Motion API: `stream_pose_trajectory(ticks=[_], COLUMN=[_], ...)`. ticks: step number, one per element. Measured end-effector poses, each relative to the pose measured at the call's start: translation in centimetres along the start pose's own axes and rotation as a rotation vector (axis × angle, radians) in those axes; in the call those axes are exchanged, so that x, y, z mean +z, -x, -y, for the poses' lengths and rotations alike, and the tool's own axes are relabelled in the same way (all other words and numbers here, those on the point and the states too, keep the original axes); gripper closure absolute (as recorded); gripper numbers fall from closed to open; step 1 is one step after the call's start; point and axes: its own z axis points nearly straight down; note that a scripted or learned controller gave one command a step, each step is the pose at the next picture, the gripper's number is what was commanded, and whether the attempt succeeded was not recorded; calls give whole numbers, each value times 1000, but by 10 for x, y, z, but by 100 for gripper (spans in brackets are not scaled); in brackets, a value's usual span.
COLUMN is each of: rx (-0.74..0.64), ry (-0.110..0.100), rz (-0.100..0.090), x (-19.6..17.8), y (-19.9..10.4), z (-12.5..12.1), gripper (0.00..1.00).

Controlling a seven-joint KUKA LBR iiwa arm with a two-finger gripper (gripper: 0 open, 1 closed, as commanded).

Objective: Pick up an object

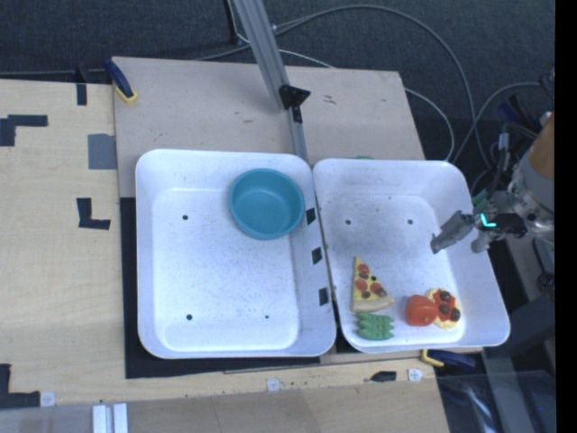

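My gripper (462, 238) hangs over the right side of the right bin (388, 197), reaching in from the right. Its fingers (448, 233) stand open, and I see only white bin floor between them. A toy pizza slice (368, 287) lies near the bin's front, with a green toy vegetable (375, 327) just in front of it. To their right sit a red tomato (419, 310) and a yellow piece with red spots (444, 307), touching each other. The gripper is behind these, apart from all of them. A blue bowl (266, 203) stands upright at the back of the left bin (180, 269).
A metal pole (270, 52) slants down from the top to the seam between the bins. Black clips (317, 255) sit along that seam. Cables (433, 106) run across the dark floor behind the right bin. A yellow-tipped clamp (122, 81) lies at the board's back left corner.
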Motion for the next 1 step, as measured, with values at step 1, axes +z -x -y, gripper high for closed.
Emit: stream_pose_trajectory(ticks=[1], rx=[0], ry=[0], rz=[0], x=[0], y=[0], z=[0], gripper=[0])
